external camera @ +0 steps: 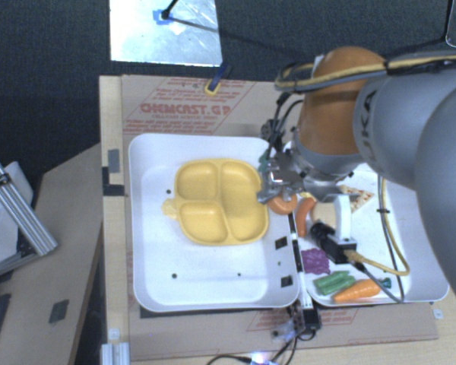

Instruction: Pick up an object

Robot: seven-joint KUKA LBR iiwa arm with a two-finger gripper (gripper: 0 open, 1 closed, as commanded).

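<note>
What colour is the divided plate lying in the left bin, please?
Pale yellow; the divided plate shows plainly in the camera view.

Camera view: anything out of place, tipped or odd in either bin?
Mostly orderly. The yellow divided plate lies flat but skewed to the left bin. An orange toy sits on the divider between the bins rather than inside either.

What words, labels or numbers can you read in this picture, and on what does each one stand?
"CHEMCAST GP": red print on the brown sheet beyond the left bin.
Smaller red lines above and below it: too blurred to read.
Red print on the sheet's near edge: too blurred to read.
Dark letter-like marks on the grey arm: cannot be read.
</note>
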